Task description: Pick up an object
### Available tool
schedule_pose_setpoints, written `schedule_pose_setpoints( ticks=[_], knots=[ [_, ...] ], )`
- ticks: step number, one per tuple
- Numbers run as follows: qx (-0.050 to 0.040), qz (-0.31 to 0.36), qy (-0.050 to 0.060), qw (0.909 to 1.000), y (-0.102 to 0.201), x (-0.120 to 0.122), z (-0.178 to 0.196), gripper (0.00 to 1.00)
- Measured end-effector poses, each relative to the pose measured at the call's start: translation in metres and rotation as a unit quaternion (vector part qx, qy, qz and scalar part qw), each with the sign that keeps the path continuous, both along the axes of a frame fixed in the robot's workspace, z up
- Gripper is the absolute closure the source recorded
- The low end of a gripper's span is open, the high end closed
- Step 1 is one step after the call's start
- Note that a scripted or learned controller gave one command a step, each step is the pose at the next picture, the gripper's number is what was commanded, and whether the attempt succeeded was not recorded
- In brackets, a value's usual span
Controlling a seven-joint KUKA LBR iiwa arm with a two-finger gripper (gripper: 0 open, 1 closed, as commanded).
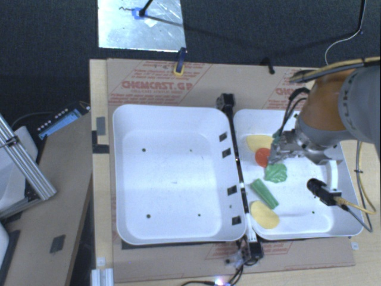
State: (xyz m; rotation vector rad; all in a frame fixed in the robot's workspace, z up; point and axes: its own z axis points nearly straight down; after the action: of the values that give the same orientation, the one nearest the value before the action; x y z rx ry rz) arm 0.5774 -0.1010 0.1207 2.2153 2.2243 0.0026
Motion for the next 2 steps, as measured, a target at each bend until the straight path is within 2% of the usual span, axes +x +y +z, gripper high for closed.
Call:
schedule_pose_setpoints(
  ticks=[1, 2],
  knots=[
    [0.0001, 0.0, 0.0, 1.0, 0.0, 0.0, 0.0, 0.0],
    [-0.0004, -0.001, 0.001, 1.0, 0.002, -0.008, -0.037, 0.0]
  ],
)
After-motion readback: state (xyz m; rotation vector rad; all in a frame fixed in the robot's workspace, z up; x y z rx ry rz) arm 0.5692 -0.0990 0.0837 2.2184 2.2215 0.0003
